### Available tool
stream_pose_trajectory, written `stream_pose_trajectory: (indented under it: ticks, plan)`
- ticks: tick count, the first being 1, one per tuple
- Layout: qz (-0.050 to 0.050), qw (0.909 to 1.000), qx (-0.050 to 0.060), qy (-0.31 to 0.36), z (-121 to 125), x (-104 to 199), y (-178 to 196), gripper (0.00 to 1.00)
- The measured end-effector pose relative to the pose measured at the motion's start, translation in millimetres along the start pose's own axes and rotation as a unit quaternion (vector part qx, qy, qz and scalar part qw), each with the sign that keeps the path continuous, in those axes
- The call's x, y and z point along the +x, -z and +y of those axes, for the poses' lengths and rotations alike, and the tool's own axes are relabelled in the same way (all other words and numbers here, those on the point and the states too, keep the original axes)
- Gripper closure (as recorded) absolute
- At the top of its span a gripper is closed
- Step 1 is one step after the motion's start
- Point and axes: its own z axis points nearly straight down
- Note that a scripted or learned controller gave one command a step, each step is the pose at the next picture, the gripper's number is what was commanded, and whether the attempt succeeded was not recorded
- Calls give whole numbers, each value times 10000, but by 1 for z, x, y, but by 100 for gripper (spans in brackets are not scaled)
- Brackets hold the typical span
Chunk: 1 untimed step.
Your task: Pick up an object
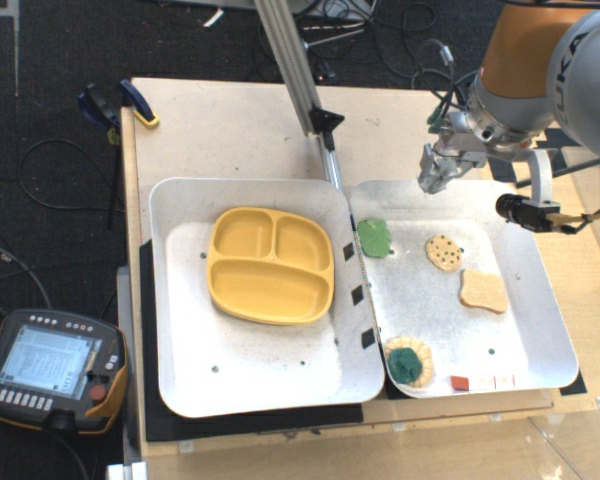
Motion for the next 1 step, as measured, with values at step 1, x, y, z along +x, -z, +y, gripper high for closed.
stream_pose_trajectory:
  ticks: [1]
  plan:
    - [4,10000,-1,6,-8,60,-3,100]
